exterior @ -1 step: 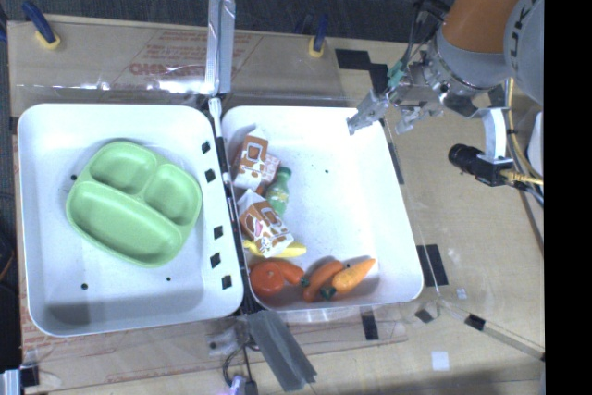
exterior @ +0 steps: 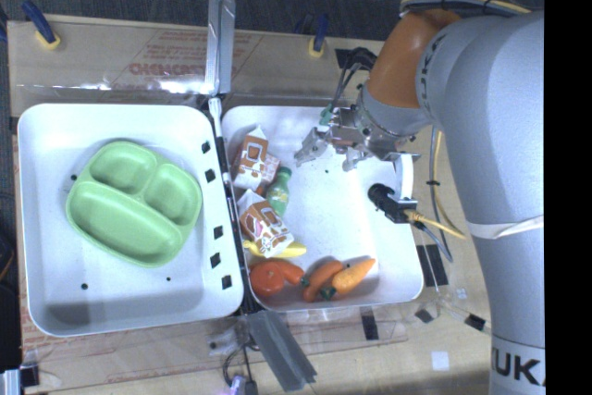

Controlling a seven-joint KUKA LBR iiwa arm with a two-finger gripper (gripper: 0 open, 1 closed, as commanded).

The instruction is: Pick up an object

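Over the right bin [exterior: 407, 287], camera view: I have the gripper [exterior: 326, 146] hanging above the bin's upper middle, its fingers spread fairly wide with nothing between them. I judge this the approach step: no object is chosen by contact yet, and the grasp is not yet made.

Candidates lie along the bin's left wall and bottom edge. A carton [exterior: 253, 159] sits top left, just beside the gripper's reach; a green bottle [exterior: 278, 189] lies just below it, touching or nearly touching a second carton [exterior: 265, 228]. A banana [exterior: 292, 249] peeks out under that carton. At the bottom a tomato [exterior: 274, 277] sits beside a carrot [exterior: 321, 277] and a paler carrot-like piece [exterior: 355, 274], the three crowded together.

The next move, as I read it, calls for a shift left and a straight descent onto the upper carton or the bottle, with the fingers turned to straddle the narrow side.

Room: the bin's middle and right floor lie bare, giving free space to come down and open. The left wall and the divider [exterior: 220, 42] between the bins stand close behind the cartons, so a finger on that side has little clearance. The left bin [exterior: 37, 291] holds a green tray [exterior: 134, 201], well apart from the work.
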